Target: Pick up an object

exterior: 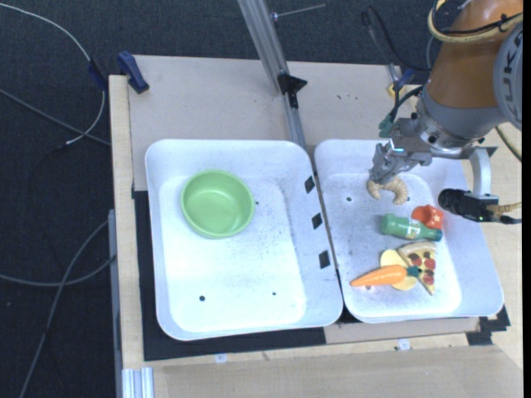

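Two shallow white bins sit side by side on the counter point(207, 98), the left bin point(166, 305) toward the counter's left edge and the right bin point(348, 160) toward its right edge. The arm point(473, 56) reaches in over the counter's right edge and ends above the far part of the right bin.

The left bin holds one green bowl point(217, 203), upright, in its far left part and well apart from the arm.

The right bin holds the candidate objects. A tan croissant-shaped piece point(390, 189) lies in the far middle of that bin. Nearer the bin's right wall lie a green bottle-shaped piece point(408, 227) and, touching or just beside it, a red piece point(428, 216). Toward the near edge lie an orange carrot point(379, 277) and a pizza slice point(421, 264), with a yellow piece partly under the carrot.

The hand point(390, 171) stands directly over the croissant-shaped piece, its fingers pointing down at it and reaching or nearly reaching its top. From this slant I cannot tell how far apart the fingers stand, nor whether they have closed on anything.

Assessment: the approach appears complete and the croissant-shaped piece appears to be the target. No object is seen lifted; every piece rests on a bin floor. A confirmed grip and the lift remain outstanding.
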You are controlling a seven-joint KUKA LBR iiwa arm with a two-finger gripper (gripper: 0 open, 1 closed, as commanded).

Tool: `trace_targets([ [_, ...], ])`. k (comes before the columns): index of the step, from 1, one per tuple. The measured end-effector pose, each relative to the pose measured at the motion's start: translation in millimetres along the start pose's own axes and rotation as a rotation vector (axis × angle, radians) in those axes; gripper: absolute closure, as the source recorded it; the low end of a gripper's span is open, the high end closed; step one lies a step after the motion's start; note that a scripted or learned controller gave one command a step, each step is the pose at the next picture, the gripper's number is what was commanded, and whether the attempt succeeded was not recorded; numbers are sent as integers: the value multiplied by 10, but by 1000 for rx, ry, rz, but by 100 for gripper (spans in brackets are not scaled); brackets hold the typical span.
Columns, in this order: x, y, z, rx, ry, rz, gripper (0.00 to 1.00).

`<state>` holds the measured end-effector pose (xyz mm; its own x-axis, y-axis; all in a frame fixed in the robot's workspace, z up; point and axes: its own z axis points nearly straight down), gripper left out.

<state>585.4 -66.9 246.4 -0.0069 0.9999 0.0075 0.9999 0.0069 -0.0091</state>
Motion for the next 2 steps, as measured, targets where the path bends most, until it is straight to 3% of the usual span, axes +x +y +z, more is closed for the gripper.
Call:
trace_targets([
  [1,559,-199,-74,2,0,0,100],
  [2,1120,-341,76,6,-2,0,100],
])
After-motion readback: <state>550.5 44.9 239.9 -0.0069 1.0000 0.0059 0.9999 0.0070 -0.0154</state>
